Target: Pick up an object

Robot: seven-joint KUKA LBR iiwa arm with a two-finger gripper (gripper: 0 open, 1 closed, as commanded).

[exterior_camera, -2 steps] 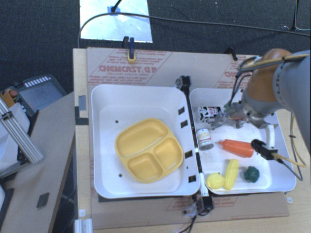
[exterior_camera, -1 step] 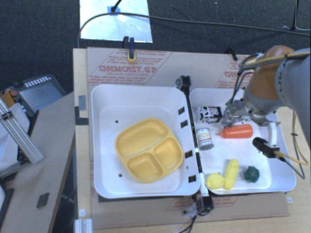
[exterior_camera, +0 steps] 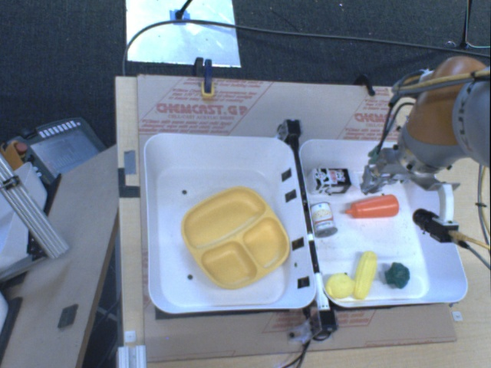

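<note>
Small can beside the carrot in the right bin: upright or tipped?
Tipped. The can lies on its side, label wall facing up, on the right bin floor left of the carrot.

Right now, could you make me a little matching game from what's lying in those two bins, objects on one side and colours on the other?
Things:
1. tray
2. carrot
3. broccoli
4. corn

Colours:
a. green
b. yellow, long and thin
c. orange
d. pale yellow, three compartments

Pairs: 1-d, 2-c, 3-a, 4-b. The tray lies in the left bin; the other three lie in the right bin.
</note>
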